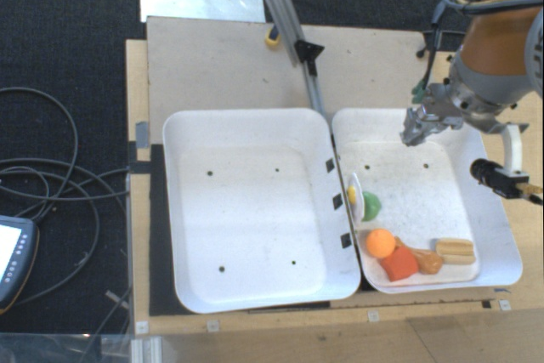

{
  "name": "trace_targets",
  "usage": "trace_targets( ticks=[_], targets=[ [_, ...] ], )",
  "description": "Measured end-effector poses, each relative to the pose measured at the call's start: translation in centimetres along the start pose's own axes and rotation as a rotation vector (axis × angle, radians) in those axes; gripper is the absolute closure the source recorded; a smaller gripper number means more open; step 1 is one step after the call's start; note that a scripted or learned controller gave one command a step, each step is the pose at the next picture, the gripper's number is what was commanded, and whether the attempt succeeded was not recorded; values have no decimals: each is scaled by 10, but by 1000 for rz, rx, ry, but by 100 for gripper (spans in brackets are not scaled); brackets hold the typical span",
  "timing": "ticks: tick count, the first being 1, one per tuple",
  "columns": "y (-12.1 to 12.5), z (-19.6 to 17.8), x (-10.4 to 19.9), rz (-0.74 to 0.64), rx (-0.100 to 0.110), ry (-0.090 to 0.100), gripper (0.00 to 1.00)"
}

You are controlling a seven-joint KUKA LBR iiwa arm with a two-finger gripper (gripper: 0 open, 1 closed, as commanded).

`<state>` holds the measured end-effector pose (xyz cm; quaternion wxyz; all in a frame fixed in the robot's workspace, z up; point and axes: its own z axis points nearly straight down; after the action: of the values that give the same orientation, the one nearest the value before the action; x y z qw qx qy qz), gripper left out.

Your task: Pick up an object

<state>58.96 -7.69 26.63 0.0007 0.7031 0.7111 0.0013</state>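
Observation:
My gripper point(416, 132) hangs over the far edge of the right bin point(425, 183), well above its floor, with nothing seen between its fingers. The objects lie at the near end of that bin. An orange ball point(380, 243) rests by the bin's left side. A red block point(399, 264) lies just in front of it. A tan bread-like roll point(455, 250) sits to the right, with a small orange-brown piece point(428, 261) between it and the red block. A green and yellow object point(365, 204) leans against the left wall.
The left bin point(255, 208) sits beside the right one, their walls touching at the middle. A slanted grey pole point(285, 13) crosses the back of the bench. Cables and a tablet point(13, 255) lie on the floor to the left.

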Motion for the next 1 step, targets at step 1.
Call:
trace_targets(
  ticks=[1],
  targets=[
    [27,18,50,0,1,1,100]
  ],
)
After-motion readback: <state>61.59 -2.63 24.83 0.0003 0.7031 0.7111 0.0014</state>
